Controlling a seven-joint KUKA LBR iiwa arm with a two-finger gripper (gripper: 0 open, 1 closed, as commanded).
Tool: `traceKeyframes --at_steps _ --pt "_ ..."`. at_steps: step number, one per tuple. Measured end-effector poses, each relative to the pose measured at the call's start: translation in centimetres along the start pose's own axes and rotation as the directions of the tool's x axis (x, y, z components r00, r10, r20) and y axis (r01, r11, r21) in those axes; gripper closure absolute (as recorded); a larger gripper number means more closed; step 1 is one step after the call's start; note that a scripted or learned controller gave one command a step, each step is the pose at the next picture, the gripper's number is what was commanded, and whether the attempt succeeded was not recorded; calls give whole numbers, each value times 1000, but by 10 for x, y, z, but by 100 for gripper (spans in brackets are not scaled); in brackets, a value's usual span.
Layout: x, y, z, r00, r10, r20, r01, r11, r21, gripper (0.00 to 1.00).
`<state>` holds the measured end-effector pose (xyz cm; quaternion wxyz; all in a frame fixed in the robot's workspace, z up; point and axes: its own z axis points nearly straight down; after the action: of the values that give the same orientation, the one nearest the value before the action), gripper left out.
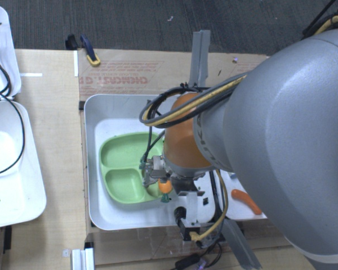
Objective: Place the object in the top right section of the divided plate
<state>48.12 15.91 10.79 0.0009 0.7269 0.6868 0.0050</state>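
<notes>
My gripper (pixel 164 189) hangs over the green divided plate (pixel 121 170), at its right edge | small orange object (pixel 165 187) directly beneath | grip state: cannot tell

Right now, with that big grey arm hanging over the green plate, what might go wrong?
Three risks. The small orange piece sits by the end effector; whether it is gripped is unclear, so it may drop early. It hangs near a ridge of the pale green divided plastic plate, so it could land in the wrong section. The arm's bulk hides the plate's right side from the camera, making placement hard to check.
</notes>
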Motion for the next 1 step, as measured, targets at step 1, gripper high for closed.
traceKeyframes --at_steps 1 --pt "22 31 2 979 204 16 -204 979 10 0"
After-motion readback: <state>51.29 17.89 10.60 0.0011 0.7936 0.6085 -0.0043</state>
